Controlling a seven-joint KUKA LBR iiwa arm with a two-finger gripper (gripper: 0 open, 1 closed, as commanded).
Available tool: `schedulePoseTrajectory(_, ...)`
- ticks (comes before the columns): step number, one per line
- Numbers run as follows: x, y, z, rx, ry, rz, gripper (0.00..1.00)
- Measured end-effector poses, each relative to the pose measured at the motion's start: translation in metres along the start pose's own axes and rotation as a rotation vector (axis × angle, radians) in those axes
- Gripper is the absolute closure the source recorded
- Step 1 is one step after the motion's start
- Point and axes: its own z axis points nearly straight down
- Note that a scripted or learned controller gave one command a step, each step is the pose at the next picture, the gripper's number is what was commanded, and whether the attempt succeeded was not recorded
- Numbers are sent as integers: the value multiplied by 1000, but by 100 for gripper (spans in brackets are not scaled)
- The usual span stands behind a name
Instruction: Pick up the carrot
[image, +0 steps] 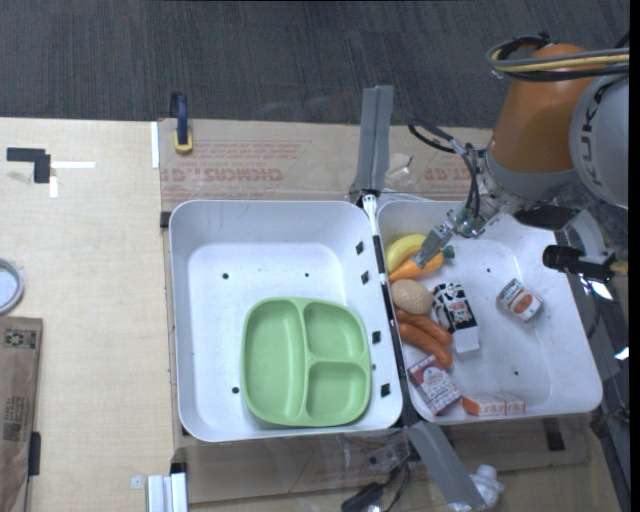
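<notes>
Reaching into the right bin (560, 385), I kept the gripper (436, 248) low because its fingers were closed on a carrot (418, 266) lying near the banana (404, 249).

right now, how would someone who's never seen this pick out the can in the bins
Look in the right bin, the one without the green tray. Most of its items crowd against its left wall; the can lies alone towards the right side. It is small and silver with an orange and white label, and nothing touches it.
</notes>
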Motion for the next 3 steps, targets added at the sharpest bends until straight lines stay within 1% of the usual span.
schedulePoseTrajectory(1, -41, -28, 82, 3, 2, 107, 0)
schedulePoseTrajectory(2, -54, 8, 100, 3, 1, -59, 0)
schedulePoseTrajectory(3, -56, 8, 90, 0, -3, -57, 100)
